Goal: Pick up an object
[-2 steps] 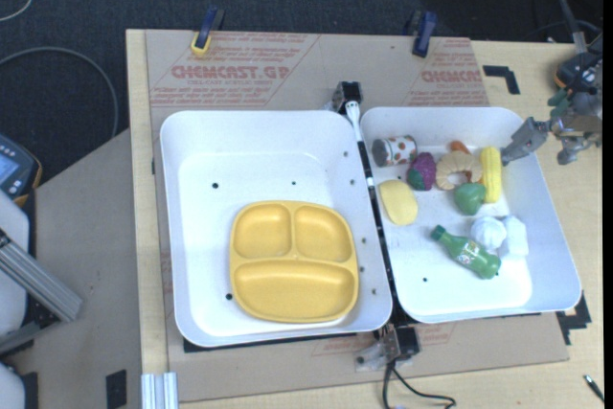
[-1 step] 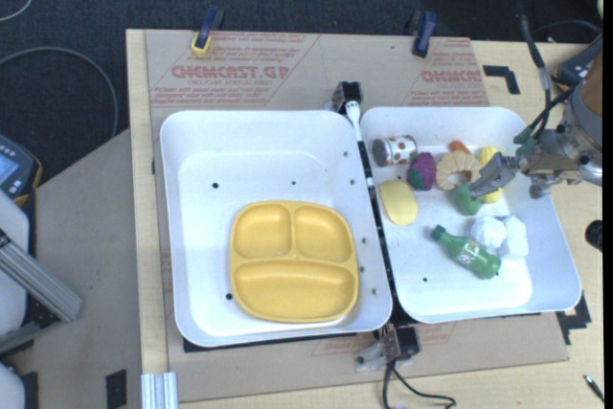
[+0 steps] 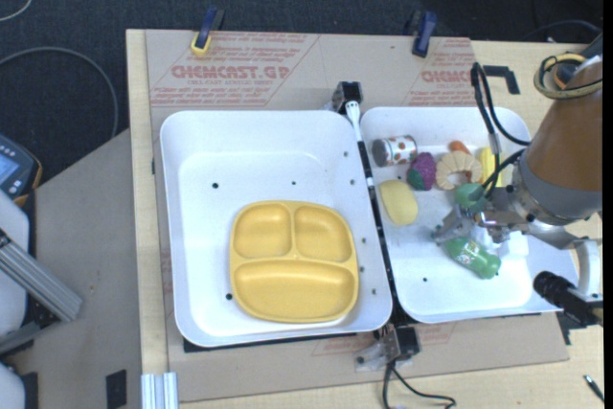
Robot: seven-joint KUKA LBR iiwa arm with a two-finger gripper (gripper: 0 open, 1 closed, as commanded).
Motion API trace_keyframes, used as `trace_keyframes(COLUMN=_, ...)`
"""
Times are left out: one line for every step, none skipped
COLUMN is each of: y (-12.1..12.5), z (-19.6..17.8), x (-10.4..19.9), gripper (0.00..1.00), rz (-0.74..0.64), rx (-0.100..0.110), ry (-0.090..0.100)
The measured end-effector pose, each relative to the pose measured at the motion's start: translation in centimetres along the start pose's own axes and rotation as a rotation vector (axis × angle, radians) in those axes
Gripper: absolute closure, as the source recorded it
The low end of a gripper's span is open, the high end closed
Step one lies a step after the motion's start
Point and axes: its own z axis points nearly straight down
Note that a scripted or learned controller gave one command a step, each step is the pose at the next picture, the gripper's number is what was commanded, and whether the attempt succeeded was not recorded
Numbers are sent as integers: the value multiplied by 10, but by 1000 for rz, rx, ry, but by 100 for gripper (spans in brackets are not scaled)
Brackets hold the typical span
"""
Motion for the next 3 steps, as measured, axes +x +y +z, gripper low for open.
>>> trace_keyframes(y=3, z=-16, x=-1, gripper=100, rz=0, rx=-16, ry=-5)
trace_keyframes(y=3, z=-91, x=59, gripper=100, rz=-9, rx=-21, ry=-2)
trace_keyframes(y=2, z=-199, x=142, gripper=100, rz=-13, rx=-27, ry=1)
